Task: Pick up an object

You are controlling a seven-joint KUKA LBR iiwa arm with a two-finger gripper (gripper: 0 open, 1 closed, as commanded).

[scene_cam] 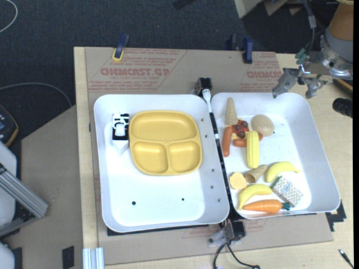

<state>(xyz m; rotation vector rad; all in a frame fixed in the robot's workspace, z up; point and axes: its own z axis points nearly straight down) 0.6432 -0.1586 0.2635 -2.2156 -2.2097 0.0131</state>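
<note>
- Objects for picking lie in the right bin [314,144], all toy food, crowded toward its left and near parts.
- You have a tabletop [168,66] covered with brown printed board, held at its far edge by a yellow clamp [118,53] and a blue clamp [247,51]; dark carpet [84,10] lies beyond it.
- Your left bin [112,195] carries a yellow divided plate [165,140] with a small black-and-white item [119,126] just to its left.
- Your arm [339,32] comes in at the far right corner, and the tool [297,82] hangs over the far rim of the right bin, well apart from the food.
- You can see the tool's fingers spread apart with nothing between them.
- Look at the corn cob [253,148]: its long axis runs near to far, about mid-bin on the left.
- A cone [231,111] stands far of it, tip pointing away from you, with an orange carrot [226,140] beside it lying near to far.
- A round beige piece [262,125] sits right of the cone.
- Nearer to you, two bananas [255,193] curve roughly left to right, a second carrot [262,207] lies left to right by the near rim, and a patterned block [288,190] rests tilted against them.
</note>
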